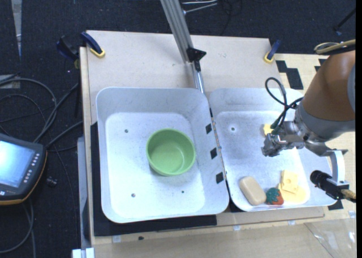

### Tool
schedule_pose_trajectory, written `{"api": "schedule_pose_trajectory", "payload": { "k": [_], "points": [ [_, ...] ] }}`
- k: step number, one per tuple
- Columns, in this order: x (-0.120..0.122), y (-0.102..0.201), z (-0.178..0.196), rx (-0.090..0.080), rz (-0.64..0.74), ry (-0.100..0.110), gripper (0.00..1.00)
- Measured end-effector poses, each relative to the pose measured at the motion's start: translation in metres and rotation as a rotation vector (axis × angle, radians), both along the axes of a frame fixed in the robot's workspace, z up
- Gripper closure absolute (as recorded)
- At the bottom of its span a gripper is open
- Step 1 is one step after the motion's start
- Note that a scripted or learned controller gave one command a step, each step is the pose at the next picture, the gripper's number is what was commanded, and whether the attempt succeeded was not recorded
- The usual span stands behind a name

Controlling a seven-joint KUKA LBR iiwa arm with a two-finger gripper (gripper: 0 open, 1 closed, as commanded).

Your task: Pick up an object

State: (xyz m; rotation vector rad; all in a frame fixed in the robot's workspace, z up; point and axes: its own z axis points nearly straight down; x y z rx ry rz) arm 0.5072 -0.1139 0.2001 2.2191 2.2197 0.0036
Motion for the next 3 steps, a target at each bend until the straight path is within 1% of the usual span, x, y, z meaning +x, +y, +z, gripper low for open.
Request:
{"api": "schedule_pose_trajectory", "payload": {
  "k": [1,2,3],
  "points": [
    [0.001,0.000,0.049,0.000,0.000,-0.001,1.00],
    [-0.002,0.055,0.037,0.001,0.004,0.004,1.00],
    [-0.002,0.099,0.030,0.001,0.004,0.004,1.00]
  ]
}}
